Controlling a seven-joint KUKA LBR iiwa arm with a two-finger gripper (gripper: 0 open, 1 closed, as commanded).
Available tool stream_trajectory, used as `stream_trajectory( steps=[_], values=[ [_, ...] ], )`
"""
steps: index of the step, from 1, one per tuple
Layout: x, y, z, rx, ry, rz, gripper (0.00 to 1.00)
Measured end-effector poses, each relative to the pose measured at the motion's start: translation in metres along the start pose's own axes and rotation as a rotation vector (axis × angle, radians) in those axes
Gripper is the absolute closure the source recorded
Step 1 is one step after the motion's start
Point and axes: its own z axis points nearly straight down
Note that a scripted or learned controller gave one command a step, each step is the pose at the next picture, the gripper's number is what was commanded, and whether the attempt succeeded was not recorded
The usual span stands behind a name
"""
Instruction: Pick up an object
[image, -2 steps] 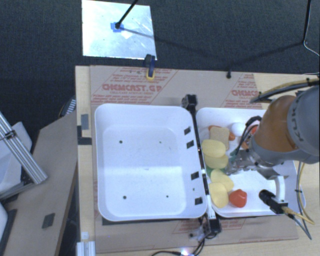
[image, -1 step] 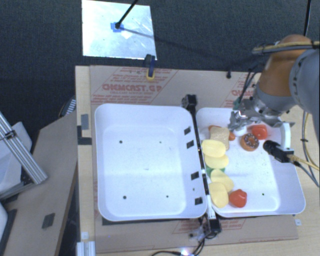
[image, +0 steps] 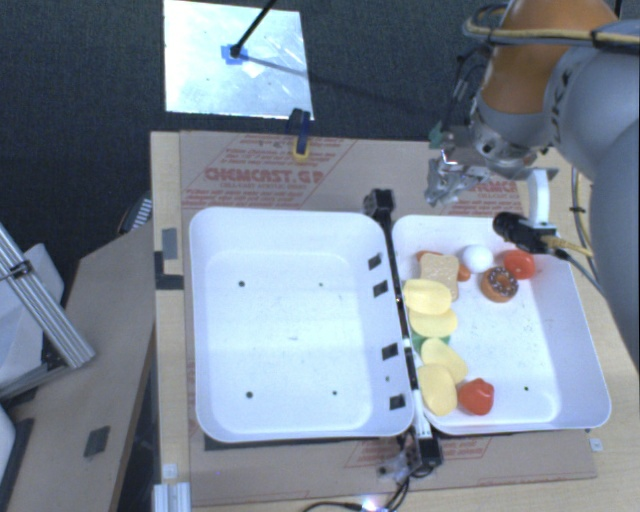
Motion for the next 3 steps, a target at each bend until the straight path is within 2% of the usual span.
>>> stream_trajectory(
  steps=[1, 2, 3],
  values=[
    [0.007, 0.003, -0.197, -0.007, -0.002, 0.005, 1.0],
    [-0.013, 0.003, -0.276, 0.002, -0.003, 0.011, 1.0],
    [-0.083, 0.002, -0.268, 0.011, -0.004, 0.017, 1.0]
  ],
)
